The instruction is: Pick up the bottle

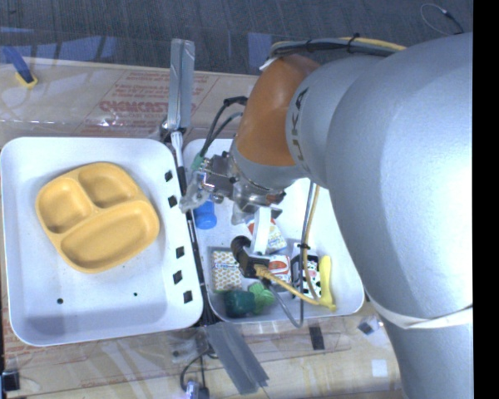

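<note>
Gripper (201, 191): frame centre, over right bin's (349, 302) left edge; you cannot tell its grip | bottle (205, 216): blue, just beneath it | left bin (25, 306): yellow divided plate (96, 214) | bench (91, 98): upper left.

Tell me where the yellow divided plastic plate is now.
The yellow divided plastic plate lies in the left white bin, toward its upper left part, across the middle divider from the grey arm's gripper.

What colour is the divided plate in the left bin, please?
The plate is yellow, seen clearly in the camera view.
</note>
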